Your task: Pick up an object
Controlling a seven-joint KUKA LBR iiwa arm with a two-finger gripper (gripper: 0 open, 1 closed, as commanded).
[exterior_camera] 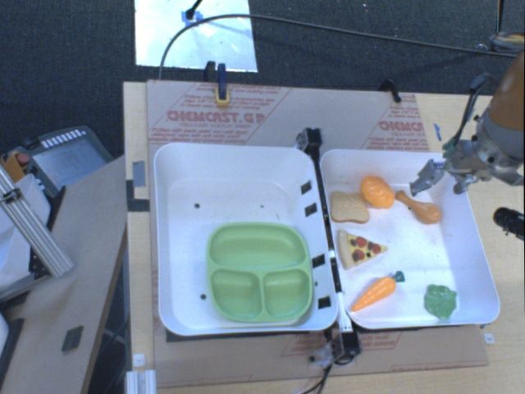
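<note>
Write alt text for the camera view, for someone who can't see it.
The gripper, fingers open, hovers above a drumstick in the right bin, which also holds an orange, bread, pizza, carrot and lettuce. The left bin holds a green tray.

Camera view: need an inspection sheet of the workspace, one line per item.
Surface: bench with printed cardboard under two white bins, the left bin and the right bin.
Job's things: in the right bin, an orange, a bread slice, a drumstick, a pizza slice, a carrot, a green lettuce piece.
Clutter: a green divided tray in the left bin.
Grippers: the gripper is above the right bin's upper right, open, holding nothing, close to the drumstick.
Cables: a black cable crosses the dark floor behind the bench.
Surroundings: a white sheet on the floor, a grey side table on the left.
</note>
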